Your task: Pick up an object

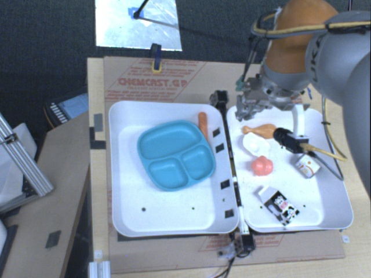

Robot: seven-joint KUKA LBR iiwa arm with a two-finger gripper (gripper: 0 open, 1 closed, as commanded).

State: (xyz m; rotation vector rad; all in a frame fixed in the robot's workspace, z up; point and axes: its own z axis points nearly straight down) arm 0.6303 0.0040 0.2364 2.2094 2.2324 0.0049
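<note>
Ideally, the end effector [248,110], its grip state impossible to tell, descends squarely over the chicken drumstick [261,130] before closing.

Two white bins [119,172]; one blue plate [175,154]; one drumstick [261,130].

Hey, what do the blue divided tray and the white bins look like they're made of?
Blue tray: likely molded plastic, with a uniform matte colour and rounded compartment walls. Left bin and right bin: probably thin plastic, smooth white with soft rounded rims.
</note>
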